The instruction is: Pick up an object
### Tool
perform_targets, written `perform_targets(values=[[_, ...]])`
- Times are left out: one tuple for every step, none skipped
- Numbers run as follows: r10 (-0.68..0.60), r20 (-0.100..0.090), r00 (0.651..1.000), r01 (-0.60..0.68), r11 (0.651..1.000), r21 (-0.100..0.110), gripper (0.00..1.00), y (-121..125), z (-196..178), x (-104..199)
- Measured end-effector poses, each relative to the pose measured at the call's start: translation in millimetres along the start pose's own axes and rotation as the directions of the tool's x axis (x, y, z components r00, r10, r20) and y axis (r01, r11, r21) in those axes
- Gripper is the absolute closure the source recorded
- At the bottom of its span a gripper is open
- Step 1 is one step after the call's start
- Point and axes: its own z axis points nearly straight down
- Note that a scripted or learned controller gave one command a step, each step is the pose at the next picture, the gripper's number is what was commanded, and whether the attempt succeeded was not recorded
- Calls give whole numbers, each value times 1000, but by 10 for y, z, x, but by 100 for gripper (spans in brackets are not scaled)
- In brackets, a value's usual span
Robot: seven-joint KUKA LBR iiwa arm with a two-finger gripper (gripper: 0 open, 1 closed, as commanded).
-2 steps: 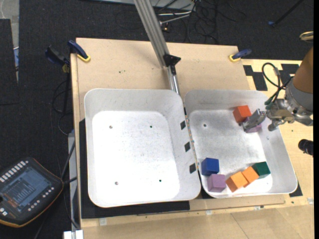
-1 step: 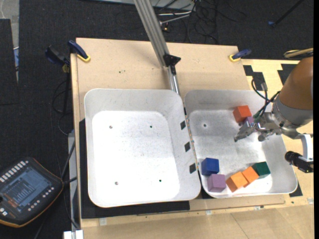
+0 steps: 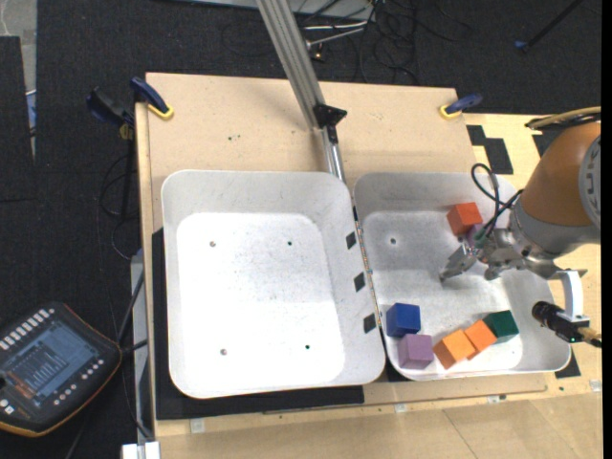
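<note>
Left bin (image 3: pixel 191 208): white, shallow, bare floor; no part in this step.
Right bin (image 3: pixel 378 199): holding every candidate; working room tight near the walls.
Arm (image 3: pixel 564 194): reaching in from the right, wrist low over the right bin's middle.
Gripper (image 3: pixel 457 268): fingers set apart, nothing between them, tips near the floor.
Red-orange block (image 3: pixel 465 218): nearest target, just up and right of the fingertips; best approached square-on, jaws straddling flat faces.
Front cluster: blue block (image 3: pixel 404 316), purple block (image 3: pixel 415 350), orange block (image 3: pixel 456 345), green block (image 3: pixel 500 327), packed close; harder to straddle cleanly.
</note>
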Motion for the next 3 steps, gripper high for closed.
perform_targets(values=[[1,0,1000,-1,1000,-4,100,11,-126,-4],[-2,1,1000,2,1000,-7,100,-18,-569,40],[-3,3,1000,3,1000,-9,100,64,-1177,0]])
